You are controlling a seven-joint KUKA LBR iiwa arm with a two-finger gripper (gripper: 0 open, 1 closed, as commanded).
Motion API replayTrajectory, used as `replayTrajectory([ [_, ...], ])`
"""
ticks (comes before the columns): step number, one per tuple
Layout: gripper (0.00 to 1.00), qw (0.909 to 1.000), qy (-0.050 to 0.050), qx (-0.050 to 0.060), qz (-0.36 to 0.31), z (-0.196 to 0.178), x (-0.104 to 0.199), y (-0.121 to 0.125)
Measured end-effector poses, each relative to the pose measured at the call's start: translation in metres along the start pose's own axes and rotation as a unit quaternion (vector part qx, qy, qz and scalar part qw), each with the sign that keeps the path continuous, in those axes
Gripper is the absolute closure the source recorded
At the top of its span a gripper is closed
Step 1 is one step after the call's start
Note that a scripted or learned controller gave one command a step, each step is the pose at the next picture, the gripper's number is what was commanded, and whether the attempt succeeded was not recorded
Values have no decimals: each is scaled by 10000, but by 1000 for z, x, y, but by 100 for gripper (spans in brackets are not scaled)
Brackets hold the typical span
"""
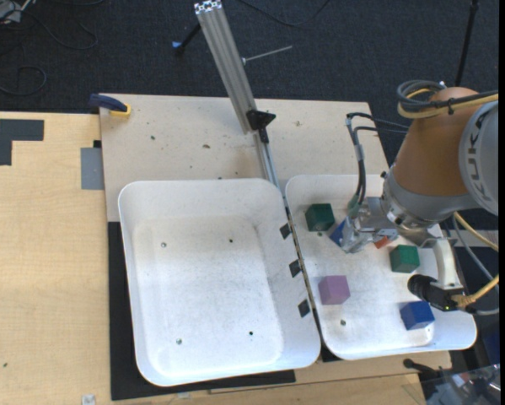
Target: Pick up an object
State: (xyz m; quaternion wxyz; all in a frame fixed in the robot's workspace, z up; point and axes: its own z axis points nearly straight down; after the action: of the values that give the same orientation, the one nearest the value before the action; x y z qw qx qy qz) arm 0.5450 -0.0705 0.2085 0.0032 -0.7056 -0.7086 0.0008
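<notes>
Right bin (pixel 454 336), on the counter: holds five small blocks.
Pincer (pixel 351 239): low in that bin; opening cannot be told.
Small blue block (pixel 338 231): touching the pincer; likely light, rigid; grip flat opposite faces.

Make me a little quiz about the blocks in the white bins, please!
1. True or false: the purple block lies in the right bin.
2. Which block lies nearest the bottom edge of the picture? A) dark green block B) blue block C) purple block
3. Fill in: the gripper hangs above the ____ bin.

Key: 1 true; 2 B; 3 right.
</notes>
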Motion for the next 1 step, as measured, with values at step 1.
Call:
replayTrajectory([
  [1,100,10000,-1,-13,-3,-12,50,-6],
])
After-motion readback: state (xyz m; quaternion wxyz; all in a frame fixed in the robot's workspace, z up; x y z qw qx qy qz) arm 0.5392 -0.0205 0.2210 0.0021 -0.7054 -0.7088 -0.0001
